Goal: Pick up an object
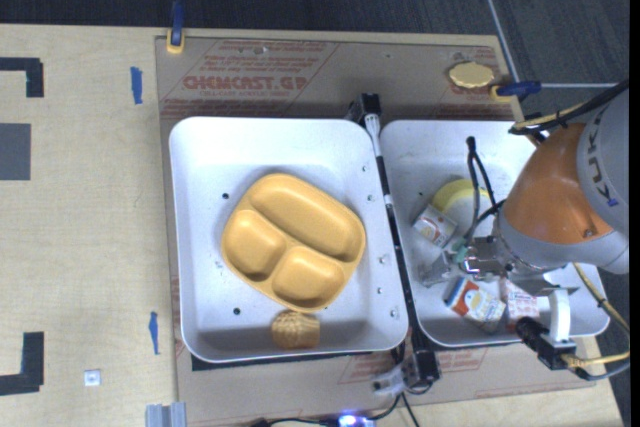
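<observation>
The arm, with its orange band (pixel 560 195), reaches in from the right and over the right bin (pixel 420 140). My gripper (pixel 462 261) is low in that bin, among a cluster of small items. Just left of it lies a small white carton (pixel 432 227). A yellow round object (pixel 458 197) sits behind it, and a red and white packet (pixel 468 299) lies right below it. The arm hides part of the cluster.
In the left bin (pixel 190 215) there is a yellow three-compartment plate (pixel 292 240). A small brown round object (pixel 296 328) lies near the front wall of the left bin. A black divider strip (pixel 385 205) runs between the bins. Cables trail at the front right.
</observation>
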Controlling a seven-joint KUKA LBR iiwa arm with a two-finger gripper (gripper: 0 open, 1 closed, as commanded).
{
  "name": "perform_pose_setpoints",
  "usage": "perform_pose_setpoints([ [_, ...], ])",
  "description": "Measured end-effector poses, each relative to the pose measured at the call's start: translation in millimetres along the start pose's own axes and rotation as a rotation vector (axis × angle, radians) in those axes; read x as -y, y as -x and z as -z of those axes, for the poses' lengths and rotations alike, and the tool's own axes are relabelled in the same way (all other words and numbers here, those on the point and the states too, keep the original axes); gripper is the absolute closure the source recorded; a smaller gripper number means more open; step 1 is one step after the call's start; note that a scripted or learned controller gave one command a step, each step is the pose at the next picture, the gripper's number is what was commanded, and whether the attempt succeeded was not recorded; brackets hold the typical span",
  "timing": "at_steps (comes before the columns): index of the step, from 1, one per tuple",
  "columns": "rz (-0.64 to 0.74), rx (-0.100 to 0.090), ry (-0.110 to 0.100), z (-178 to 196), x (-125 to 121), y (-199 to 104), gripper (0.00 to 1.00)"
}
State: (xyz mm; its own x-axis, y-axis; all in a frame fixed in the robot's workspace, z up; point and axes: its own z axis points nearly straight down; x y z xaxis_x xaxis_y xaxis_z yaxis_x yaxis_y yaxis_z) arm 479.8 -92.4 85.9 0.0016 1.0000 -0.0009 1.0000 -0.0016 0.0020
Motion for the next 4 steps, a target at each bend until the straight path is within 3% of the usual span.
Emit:
perform_pose_setpoints([
  [1,0.000,0.002,0.006,11,-2,0,1.00],
  [2,0.000,0.002,0.006,11,-2,0,0.00],
  [3,0.001,-0.001,-0.001,0,0,0,0.00],
  [4,0.001,0.001,0.006,11,-2,0,1.00],
])
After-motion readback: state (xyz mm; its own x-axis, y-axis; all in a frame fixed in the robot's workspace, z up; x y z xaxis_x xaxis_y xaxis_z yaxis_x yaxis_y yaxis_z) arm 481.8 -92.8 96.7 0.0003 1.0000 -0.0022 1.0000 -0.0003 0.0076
